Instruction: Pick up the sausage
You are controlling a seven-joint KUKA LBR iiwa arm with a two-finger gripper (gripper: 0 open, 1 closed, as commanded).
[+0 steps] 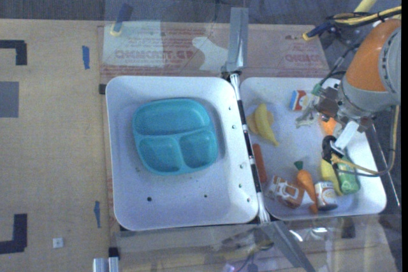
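The sausage (258, 163) is a thin reddish-brown stick. It lies lengthwise along the left wall of the right bin (376, 200), just below the banana (264, 124). My gripper (312, 115) hangs over the upper right part of that bin, below the grey arm's orange band (373, 64). It is well to the right of the sausage and apart from it. A small red, white and blue carton (298, 99) sits just left of the gripper.
The left bin (121, 200) holds a teal divided plate (177, 136). Near the right bin's front lie a carrot (306, 183), a small brown box (284, 192), a can (326, 194), and a yellow piece (327, 172) beside a green piece (347, 180).
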